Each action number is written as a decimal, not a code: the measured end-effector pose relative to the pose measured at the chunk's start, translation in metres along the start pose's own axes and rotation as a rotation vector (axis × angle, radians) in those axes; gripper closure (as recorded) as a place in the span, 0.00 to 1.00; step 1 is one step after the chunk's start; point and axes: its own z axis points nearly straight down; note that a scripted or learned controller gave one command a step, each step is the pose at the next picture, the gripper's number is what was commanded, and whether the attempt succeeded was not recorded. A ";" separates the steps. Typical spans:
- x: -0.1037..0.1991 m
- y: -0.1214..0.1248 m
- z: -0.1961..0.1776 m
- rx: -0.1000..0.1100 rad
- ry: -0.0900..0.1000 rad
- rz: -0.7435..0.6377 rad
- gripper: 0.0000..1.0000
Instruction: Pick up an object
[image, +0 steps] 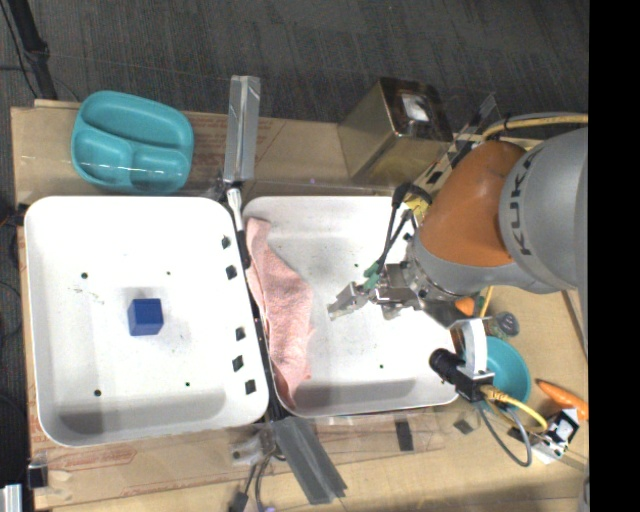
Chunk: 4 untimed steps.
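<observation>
The gripper (345, 301) hangs over the right bin (330, 215), fingers' state I cannot tell, so it should drop squarely onto the pink cloth (282, 310) along the bin's left wall.

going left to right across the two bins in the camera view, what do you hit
small blue cube in the left white bin → crumpled pink cloth along the right white bin's left wall → gripper → grey and orange arm

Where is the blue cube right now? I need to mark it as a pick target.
In the camera view, the blue cube lies alone in the left bin, a little left of centre, far from the gripper over the right bin.
</observation>
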 end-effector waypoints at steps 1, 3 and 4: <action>0.034 0.060 0.104 -0.006 -0.001 -0.173 0.00; 0.021 0.109 0.104 -0.003 -0.001 -0.004 0.00; -0.012 0.144 0.082 -0.005 -0.001 -0.022 0.00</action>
